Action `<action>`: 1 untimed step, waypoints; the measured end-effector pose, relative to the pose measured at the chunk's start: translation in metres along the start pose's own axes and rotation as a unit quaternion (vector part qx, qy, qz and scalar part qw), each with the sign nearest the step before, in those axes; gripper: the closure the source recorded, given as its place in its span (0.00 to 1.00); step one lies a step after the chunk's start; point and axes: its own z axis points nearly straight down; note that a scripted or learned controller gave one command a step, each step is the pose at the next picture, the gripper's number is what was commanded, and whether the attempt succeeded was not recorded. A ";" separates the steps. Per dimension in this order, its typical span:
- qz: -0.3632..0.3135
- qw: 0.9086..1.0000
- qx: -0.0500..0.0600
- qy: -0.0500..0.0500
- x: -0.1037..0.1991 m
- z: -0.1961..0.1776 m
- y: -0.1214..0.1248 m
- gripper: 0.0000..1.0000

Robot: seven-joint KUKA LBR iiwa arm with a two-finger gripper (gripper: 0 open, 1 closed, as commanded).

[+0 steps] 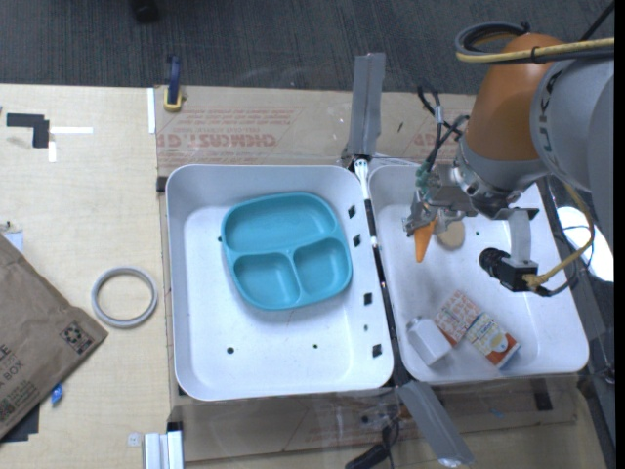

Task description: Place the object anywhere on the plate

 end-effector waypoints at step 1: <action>-0.093 0.996 -0.001 0.000 0.021 -0.031 0.004 1.00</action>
